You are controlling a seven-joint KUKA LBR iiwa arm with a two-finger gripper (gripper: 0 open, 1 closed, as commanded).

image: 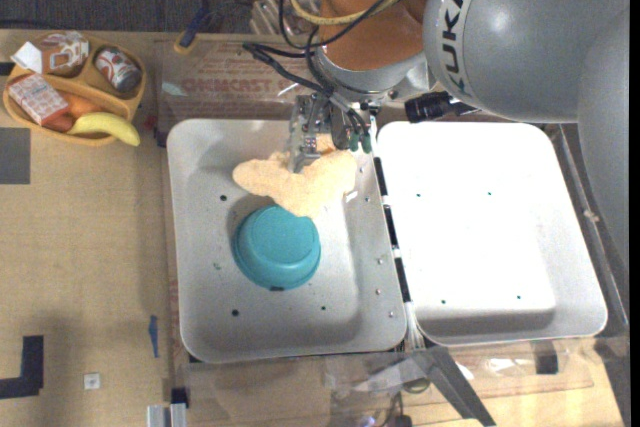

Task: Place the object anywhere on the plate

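Note:
A flat, pale tan, floppy object (290, 183) lies in the back half of the left bin (200, 215). Just in front of it, touching or slightly overlapping its near edge, sits the round teal plate (278, 248). My gripper (303, 153) reaches down from the grey and orange arm and hangs at the tan object's back edge, right at its surface. The gripper hides a small part of that edge.
The right bin (490, 225) stands beside the left one, with the arm's bulk above its back edge. An orange tray (25, 105) with a banana (105, 126) and small food packs sits on the bench at the far left. Cardboard boxes and cables crowd the back.

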